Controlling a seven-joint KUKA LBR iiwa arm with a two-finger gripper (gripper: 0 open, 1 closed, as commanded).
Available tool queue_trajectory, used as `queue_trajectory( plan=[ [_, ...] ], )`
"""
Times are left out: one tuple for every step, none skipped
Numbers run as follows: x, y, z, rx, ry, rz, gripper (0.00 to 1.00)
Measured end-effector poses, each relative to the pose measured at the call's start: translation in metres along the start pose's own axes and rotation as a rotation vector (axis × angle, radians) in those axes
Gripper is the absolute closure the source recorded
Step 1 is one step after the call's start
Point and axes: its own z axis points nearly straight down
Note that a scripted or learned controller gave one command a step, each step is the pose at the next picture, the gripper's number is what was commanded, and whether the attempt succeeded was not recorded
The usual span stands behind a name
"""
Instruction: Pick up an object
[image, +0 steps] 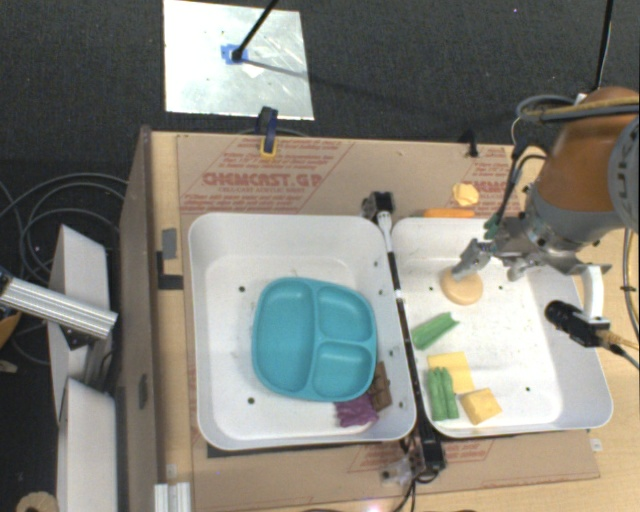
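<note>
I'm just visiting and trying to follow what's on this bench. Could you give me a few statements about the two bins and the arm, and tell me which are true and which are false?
1. The teal divided plate lies in the left bin. True.
2. The gripper is over the left bin. False: it is over the right bin, just beside the round tan piece.
3. A purple piece lies at the plate's near edge. True.
4. The yellow blocks lie on the plate. False: they are in the right bin, next to the green pieces.
5. The plate is stacked with food pieces. False: its compartments look bare.
</note>
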Motion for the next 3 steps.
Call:
queue_trajectory(
  plan=[
    [0.002, 0.016, 0.117, -0.008, -0.006, -0.001, 0.00],
    [-0.034, -0.008, 0.109, -0.015, -0.003, 0.001, 0.00],
    [-0.104, 0.081, 0.110, -0.011, -0.005, -0.001, 0.00]
  ],
)
